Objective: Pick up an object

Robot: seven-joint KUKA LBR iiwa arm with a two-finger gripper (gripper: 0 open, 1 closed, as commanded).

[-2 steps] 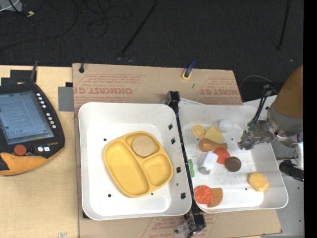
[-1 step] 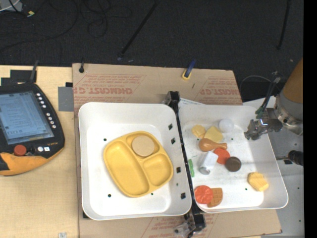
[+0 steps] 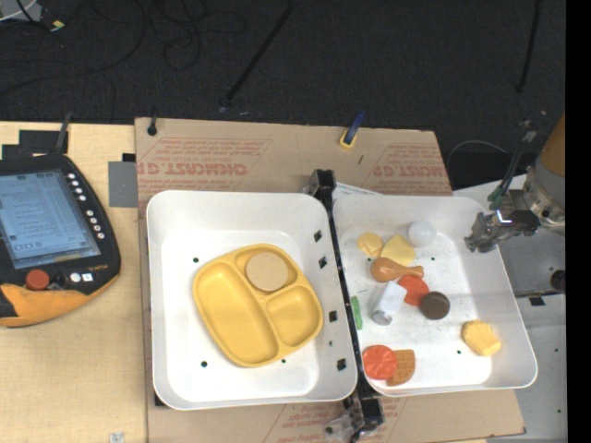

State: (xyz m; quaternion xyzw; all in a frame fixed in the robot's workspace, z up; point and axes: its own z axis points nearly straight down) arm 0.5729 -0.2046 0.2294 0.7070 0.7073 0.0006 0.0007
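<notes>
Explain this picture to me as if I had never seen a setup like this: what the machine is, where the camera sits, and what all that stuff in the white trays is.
The one camera hangs above a bench and looks down at a slant. The machine is a robot arm reaching in from the right edge; its gripper, a two-finger claw, hovers over the right rim of the right bin. Nothing shows between its fingers.

Two shallow white bins sit side by side on cardboard. The left bin holds a yellow divided plate with a tan round disc in its top compartment. The right bin holds a loose scatter of small toy foods, among them a white ball, a brown drumstick-like piece, a dark brown round piece and a red-orange round slice.

On the bench at far left lies the handheld control tablet.
</notes>
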